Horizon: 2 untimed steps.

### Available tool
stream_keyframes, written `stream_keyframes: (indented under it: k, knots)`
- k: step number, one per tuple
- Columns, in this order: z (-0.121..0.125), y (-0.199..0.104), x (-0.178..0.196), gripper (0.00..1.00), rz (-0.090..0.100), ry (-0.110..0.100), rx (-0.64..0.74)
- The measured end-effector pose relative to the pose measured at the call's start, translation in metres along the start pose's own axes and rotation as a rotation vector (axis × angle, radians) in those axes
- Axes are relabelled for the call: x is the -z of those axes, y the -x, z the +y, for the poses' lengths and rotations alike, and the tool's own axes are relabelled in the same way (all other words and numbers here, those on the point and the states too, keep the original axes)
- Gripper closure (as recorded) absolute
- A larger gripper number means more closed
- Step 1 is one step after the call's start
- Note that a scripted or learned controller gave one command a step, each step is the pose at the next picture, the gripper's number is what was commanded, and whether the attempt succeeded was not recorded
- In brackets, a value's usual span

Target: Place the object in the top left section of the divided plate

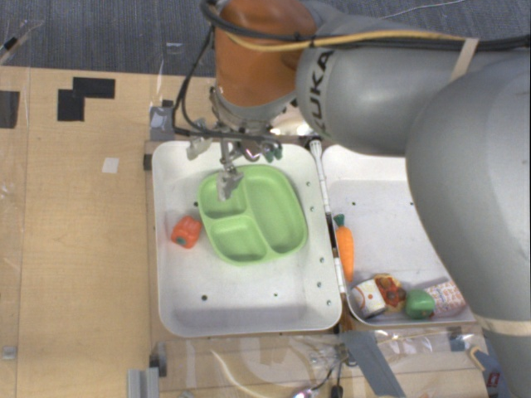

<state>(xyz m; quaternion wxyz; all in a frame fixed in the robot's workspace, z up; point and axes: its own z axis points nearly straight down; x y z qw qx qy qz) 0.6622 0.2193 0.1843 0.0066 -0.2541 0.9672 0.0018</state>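
Left bin (178,301) on the desk (75,247), holding a green divided plate (286,226) with one long section along its right side and two smaller sections on its left. The claw (227,185) hangs over the far-left section, its grey tip reaching down to, or just above, the plate's floor there. Whether the fingers are spread or pressed together cannot be told from this angle, and nothing can be made out between them.

The likely object of the task is the small orange-red piece (187,231), apparently a toy vegetable, lying on the bin floor just beside the plate's left rim, level with the rib dividing the two small sections. It looks light, rigid and smooth-skinned, so it should lift easily yet may slip or roll under an off-centre pinch. The soundest hold would be across its narrower middle, approached from above.

Right bin (373,189): a toy carrot (345,251) against the left wall, and at the near end a small can (370,297), a green item (420,304) and a printed packet (448,295).
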Motion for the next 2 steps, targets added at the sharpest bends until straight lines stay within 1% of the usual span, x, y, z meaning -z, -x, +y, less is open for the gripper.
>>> stream_keyframes:
  k: [2]
  knots:
    - [0.0000, 0.0000, 0.0000, 0.00, 0.000, 0.000, 0.000]
